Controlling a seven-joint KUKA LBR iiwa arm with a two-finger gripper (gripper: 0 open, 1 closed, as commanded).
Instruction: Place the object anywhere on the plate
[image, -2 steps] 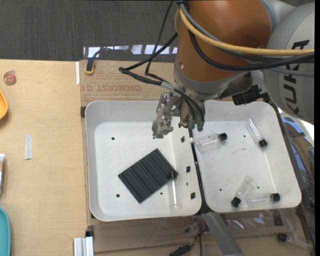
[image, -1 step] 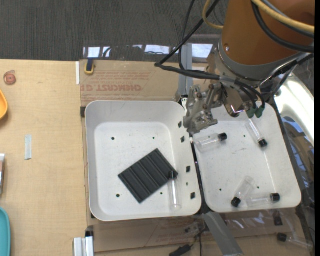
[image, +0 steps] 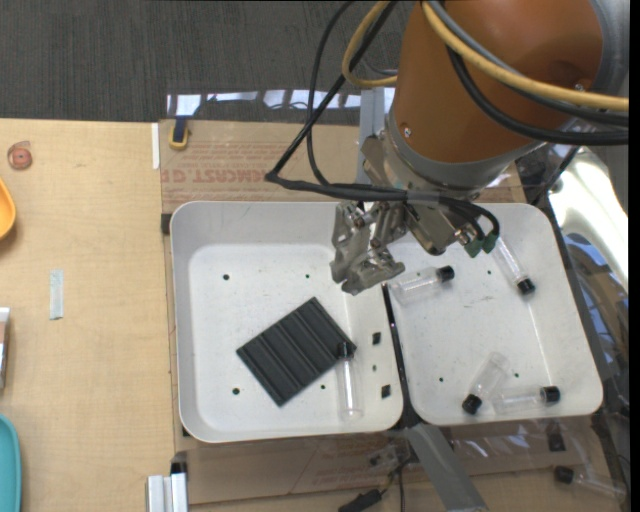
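A black ribbed plate (image: 295, 350) lies tilted on the floor of the left bin (image: 200, 300). A clear tube with a black cap (image: 348, 380) lies on the bin floor at the plate's right corner, its cap touching that corner. My gripper (image: 363, 270) hangs over the rim between the two bins, above and right of the plate. Another capped clear tube (image: 420, 284) lies just right of the gripper in the right bin (image: 560, 330). The wrist hides what is under the gripper.
More capped tubes lie in the right bin: one at the back right (image: 511, 266) and two near the front (image: 486, 386) (image: 525, 398). Black cables (image: 310, 150) loop from the arm over the back of the left bin. Cardboard (image: 250, 160) lines the back.
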